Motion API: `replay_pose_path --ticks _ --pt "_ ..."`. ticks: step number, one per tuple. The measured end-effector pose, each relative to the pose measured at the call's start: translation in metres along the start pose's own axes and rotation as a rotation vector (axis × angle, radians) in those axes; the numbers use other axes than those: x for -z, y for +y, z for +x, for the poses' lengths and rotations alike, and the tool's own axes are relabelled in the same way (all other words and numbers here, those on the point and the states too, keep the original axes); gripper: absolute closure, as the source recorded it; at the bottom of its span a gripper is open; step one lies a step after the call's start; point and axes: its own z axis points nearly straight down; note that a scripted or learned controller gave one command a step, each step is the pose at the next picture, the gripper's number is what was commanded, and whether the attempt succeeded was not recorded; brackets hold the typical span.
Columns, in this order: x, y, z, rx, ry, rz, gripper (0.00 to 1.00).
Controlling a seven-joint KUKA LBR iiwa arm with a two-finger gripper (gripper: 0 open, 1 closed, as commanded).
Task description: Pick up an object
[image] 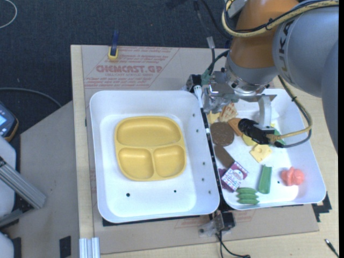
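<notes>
Cardboard-topped counter (134,63) bears two bins; the gripper (231,98) hangs over the right bin's (306,160) toys, reaching stage; whether its fingers are released, I cannot tell; next, descend onto the cookie (222,134).

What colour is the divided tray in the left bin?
Yellow; the tray shows plainly in the camera view.

Bench (80,144) with two white bins (102,144)

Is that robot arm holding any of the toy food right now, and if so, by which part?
It cannot be told: the end effector sits low over the right bin's food, its tip hidden.
</notes>
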Motion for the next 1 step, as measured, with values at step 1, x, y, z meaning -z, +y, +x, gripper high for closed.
replay_pose_path --ticks 1 --pt "-0.0182 -0.02 0.0375 -0.001 -0.001 0.001 1.0"
